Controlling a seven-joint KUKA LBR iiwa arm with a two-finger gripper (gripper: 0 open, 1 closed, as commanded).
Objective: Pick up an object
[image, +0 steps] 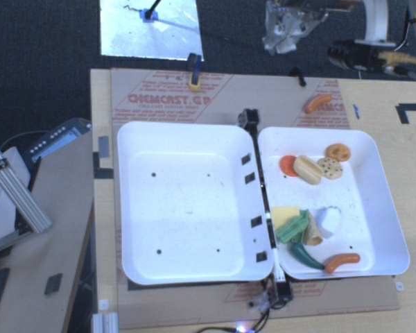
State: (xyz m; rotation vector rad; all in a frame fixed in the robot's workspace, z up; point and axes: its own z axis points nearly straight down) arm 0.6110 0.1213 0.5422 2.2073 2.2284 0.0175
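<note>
Our tool (286, 30) hangs high behind the right bin (385, 186); we cannot tell its state. Toy foods (312, 168) crowd together there, so we risk a glancing, empty grasp.

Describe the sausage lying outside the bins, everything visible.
The sausage is a small orange-red toy link, smooth and plastic-looking, slightly curved with rounded ends. It lies flat on the brown board beyond the far edge of the right bin, tilted with its right end further away. It rests partly over red lettering printed on the board. Nothing else touches it; the gripper hangs well up-frame of it, over the dark floor.
</note>
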